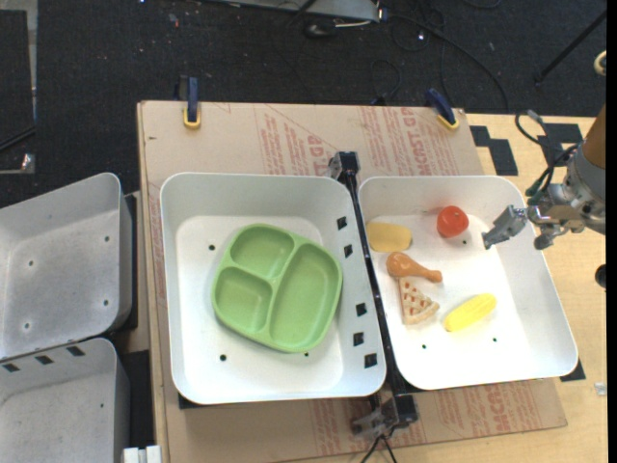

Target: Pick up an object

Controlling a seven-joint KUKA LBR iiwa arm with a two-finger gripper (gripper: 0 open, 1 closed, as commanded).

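Left bin [183, 287]: the shallow white plastic bin sat on the counter, carrying a light green plastic divided plate [277, 286] with three compartments, lying flat near its middle
Divider: the two bins touched along a dark strip with black clips running down the centre
Right bin [540, 355]: the second shallow white bin held five toy foods, all lying loose on its floor
Yellow piece: a pale yellow rounded toy food piece [388, 235] lay near the left wall
Drumstick: an orange plastic chicken drumstick [415, 268] lay just below the yellow piece
Waffle wedge: a tan, grid-patterned toy wedge [418, 306] sat touching or just below the drumstick
Tomato: a small red round toy tomato [452, 222] rested toward the back
Corn: a bright yellow toy corn cob [469, 313] lay tilted, right of the wedge
Gripper [519, 228]: it hung over the right bin's right edge, well apart from the corn, nearest the tomato
Fingers: they stood spread apart with nothing between them
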